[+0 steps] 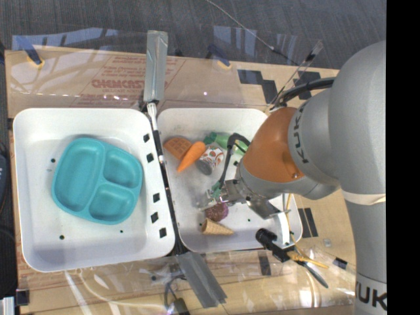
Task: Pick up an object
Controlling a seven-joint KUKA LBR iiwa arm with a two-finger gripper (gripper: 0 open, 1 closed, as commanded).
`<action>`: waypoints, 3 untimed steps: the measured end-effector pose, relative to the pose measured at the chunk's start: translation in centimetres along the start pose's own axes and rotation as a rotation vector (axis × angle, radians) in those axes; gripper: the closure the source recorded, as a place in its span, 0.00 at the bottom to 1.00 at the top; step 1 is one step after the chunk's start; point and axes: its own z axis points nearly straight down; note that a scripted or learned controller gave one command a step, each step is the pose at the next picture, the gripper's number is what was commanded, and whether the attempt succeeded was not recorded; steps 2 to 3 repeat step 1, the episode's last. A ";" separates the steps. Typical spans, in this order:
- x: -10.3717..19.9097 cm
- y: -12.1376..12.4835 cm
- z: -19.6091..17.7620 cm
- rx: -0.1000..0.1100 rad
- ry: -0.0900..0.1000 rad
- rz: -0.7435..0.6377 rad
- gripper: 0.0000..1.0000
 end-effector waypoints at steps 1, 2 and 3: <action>5.2 12.0 -10.3 -0.007 0.000 0.170 1.00; 5.2 12.0 -10.3 -0.007 0.000 0.170 1.00; 5.2 12.0 -10.3 -0.007 0.000 0.170 1.00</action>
